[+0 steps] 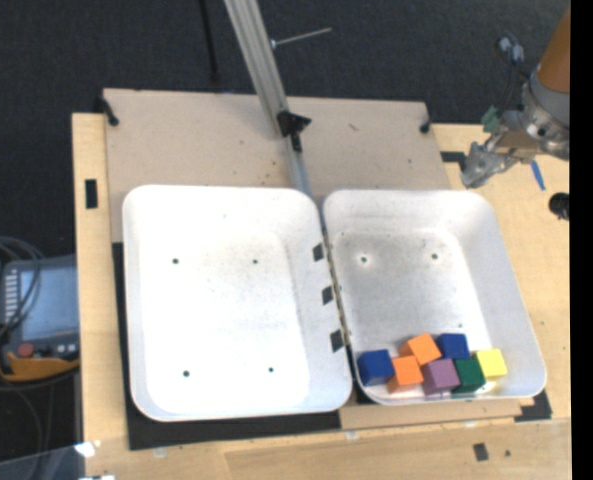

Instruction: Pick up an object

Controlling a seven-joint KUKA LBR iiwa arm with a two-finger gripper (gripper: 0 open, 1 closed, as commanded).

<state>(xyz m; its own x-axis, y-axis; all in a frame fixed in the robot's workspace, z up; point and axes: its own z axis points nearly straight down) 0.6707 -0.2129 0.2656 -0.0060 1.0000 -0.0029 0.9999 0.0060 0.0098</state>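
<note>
Huddled in the near right corner of the shallow white plastic right bin [396, 268], closest to the viewer, lies a cluster of small coloured cubes: a blue cube [375, 365] on the left, an orange cube [407, 370] just beside it, a second orange cube [423, 348] and a second blue cube [453, 345] behind, then a purple cube [440, 375], a green cube [469, 372] and a yellow cube [492, 363] against the right wall.

The grey metal hand [486, 158] hangs over the bench beyond the far right corner of that bin, well apart from the cubes and holding nothing. At this angle I cannot tell whether it is apart or together.

The cubes look rigid, light and flat-sided, probably painted wood or foam, so they should neither crush nor sag. Their matt, parallel faces suit a squeeze across two opposite sides. Most touch one another, which leaves little room to reach in. The first blue cube has its left and near faces free, so it seems the easiest to take.

Outward, the bin floor is scuffed grey. The matching left bin [216, 268] sits alongside. Both rest on the pale wooden bench [86, 268], and a ribbed aluminium strut [256, 48] rises from its far side.
</note>
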